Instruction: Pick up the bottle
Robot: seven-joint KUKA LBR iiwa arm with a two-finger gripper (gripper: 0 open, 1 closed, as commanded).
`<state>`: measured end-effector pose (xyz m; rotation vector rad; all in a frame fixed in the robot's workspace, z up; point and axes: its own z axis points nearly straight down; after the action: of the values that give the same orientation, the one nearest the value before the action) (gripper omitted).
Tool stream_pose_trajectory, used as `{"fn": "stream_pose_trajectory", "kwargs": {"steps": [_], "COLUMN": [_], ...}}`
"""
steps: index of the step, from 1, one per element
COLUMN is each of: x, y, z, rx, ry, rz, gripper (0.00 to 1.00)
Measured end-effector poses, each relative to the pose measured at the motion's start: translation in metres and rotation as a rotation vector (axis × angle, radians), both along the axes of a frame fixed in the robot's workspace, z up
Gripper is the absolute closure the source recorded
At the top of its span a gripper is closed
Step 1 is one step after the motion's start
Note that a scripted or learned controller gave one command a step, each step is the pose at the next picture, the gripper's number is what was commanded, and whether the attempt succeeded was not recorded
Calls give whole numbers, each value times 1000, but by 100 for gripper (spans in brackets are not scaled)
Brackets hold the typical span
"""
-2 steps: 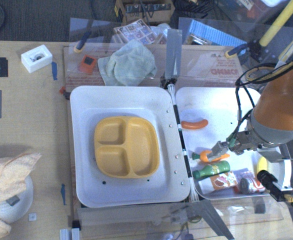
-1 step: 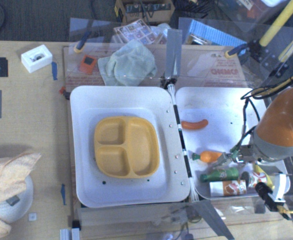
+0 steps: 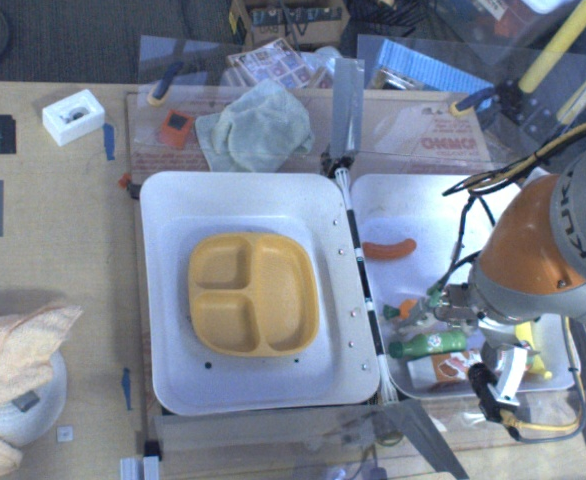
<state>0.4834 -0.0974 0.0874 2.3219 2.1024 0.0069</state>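
bottle green, lying in right bin | hand close over it, grip can't tell | plate in left bin

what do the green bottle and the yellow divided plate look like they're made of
The green bottle looks like glossy plastic: even green body, white printed label. The yellow divided plate looks like moulded plastic, matte with a soft sheen: one even colour, rounded compartment ridges.

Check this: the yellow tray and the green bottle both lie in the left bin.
Not quite. The camera view shows the bottle lying in the right bin. The tray does lie in the left bin.
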Motion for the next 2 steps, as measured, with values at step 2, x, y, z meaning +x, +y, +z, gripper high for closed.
{"fn": "stream_pose_trajectory", "kwargs": {"steps": [2], "x": [30], "y": [50], "z": [148], "rx": [2], "ry": [9], "rz": [184], "gripper": [100]}}
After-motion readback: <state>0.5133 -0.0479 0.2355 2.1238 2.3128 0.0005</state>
